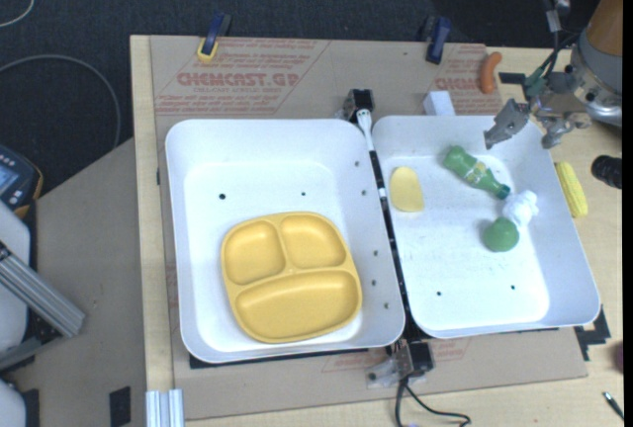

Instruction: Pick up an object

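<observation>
Two white bins sat side by side on the bench. The left bin held a yellow tray with three compartments, lying flat in the front part of the bin.

The right bin held several small things. A pale yellow piece lay near the bin's left wall, close to the divide between the two bins. A green bottle lay on its side, at a slant, in the far part of the bin. Near the middle right, a green ball was touching a small white piece just behind it. A yellow stick rested on the right rim of this bin. An orange thing lay on the bench behind the right bin, outside of it.

The gripper was at the far right corner of the right bin, above the rim area, and near the green bottle but apart from it. Its jaws stood apart, with one finger pointing down to the left. Nothing was between the fingers. All the things in the right bin lay free on the bin floor, none of them touched by the gripper.
</observation>
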You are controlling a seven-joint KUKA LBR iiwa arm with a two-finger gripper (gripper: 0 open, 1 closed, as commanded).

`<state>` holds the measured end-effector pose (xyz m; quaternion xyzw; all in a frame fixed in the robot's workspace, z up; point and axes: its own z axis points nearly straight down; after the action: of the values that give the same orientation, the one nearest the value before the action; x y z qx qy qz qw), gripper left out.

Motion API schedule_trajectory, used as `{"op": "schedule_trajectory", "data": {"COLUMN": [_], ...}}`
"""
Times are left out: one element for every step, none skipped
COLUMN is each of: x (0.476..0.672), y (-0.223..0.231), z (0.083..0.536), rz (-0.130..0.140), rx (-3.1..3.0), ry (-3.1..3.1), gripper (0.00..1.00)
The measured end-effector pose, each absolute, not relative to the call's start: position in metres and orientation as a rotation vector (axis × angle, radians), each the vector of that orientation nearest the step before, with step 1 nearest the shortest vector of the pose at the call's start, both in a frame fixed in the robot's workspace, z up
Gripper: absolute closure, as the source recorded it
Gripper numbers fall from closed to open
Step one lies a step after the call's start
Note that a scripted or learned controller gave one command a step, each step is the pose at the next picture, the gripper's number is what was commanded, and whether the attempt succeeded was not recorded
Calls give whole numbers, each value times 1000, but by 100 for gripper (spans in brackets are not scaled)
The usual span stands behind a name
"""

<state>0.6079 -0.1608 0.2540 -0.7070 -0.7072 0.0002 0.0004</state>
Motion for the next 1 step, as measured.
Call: {"op": "schedule_trajectory", "data": {"x": [609], "y": [-161], "z": [265], "rz": [-2], "rx": [-2222], "ry": [-2224], "gripper": [100]}}
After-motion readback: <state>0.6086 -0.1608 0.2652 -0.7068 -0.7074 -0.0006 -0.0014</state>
